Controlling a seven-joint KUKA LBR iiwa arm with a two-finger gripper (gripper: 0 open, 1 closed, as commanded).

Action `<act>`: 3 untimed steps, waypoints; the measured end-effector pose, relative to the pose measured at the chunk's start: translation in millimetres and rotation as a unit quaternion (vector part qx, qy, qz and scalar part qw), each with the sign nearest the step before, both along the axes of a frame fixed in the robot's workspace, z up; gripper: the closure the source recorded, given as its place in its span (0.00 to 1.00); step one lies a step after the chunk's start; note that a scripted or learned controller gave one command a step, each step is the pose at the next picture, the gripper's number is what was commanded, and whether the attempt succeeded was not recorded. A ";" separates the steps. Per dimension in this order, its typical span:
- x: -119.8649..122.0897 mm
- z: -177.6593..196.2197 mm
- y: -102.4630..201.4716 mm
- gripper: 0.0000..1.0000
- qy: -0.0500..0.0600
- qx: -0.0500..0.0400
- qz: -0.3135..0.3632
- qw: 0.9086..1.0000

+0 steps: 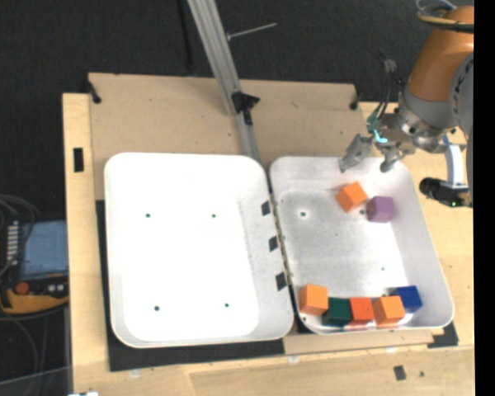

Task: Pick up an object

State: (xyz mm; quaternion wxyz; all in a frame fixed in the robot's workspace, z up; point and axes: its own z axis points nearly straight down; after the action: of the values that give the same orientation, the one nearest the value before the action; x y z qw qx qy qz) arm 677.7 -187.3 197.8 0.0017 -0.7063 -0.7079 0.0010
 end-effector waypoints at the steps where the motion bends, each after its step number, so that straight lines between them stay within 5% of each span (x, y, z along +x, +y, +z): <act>1: 0.8 3.3 -1.1 0.00 -0.002 -0.003 0.002 1.000; 3: -8.1 -95.9 -9.7 0.00 0.000 -0.002 -0.001 1.000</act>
State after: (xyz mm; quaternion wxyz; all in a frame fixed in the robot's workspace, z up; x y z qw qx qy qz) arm 669.6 -196.9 101.9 0.0003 -0.7067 -0.7075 0.0020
